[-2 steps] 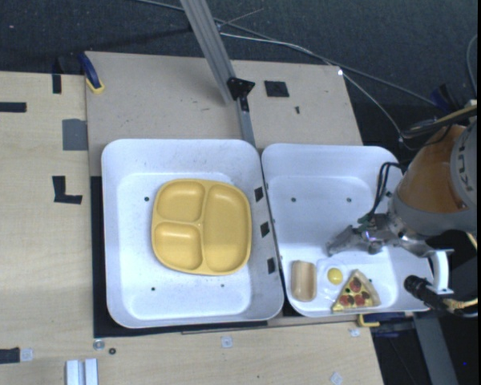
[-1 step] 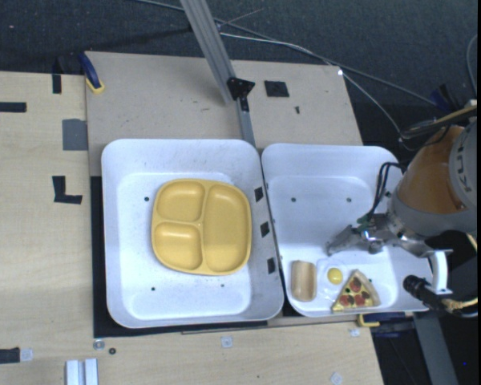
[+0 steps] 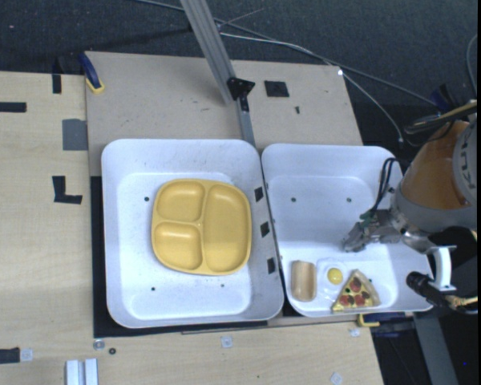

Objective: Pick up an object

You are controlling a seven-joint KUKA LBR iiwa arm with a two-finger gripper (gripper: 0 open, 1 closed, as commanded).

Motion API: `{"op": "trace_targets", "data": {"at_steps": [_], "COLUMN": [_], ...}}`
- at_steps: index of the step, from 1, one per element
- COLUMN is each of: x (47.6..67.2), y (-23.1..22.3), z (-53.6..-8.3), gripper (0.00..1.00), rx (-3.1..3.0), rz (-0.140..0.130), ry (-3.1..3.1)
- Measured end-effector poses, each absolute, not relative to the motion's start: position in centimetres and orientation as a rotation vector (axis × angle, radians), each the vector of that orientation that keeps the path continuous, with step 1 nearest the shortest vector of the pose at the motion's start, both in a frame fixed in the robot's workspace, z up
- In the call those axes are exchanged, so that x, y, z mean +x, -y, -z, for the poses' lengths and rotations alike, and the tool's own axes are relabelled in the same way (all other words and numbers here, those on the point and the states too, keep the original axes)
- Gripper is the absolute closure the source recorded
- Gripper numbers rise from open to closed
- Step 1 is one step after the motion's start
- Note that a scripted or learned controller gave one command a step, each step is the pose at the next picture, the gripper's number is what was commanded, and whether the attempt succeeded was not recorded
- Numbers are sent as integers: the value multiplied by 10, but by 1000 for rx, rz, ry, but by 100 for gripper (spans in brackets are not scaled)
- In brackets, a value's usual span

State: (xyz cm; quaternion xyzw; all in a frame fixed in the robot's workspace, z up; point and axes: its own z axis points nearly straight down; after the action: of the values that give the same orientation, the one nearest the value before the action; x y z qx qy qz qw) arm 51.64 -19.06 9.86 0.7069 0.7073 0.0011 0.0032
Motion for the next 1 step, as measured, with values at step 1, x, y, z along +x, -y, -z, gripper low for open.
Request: {"op": "trace_targets", "data": {"at_steps": [1], "x": [508], "y": [193], "z": [-147], "gripper": [100], "rx": [2220], "rz": [-1], "ry": [-2220]}}
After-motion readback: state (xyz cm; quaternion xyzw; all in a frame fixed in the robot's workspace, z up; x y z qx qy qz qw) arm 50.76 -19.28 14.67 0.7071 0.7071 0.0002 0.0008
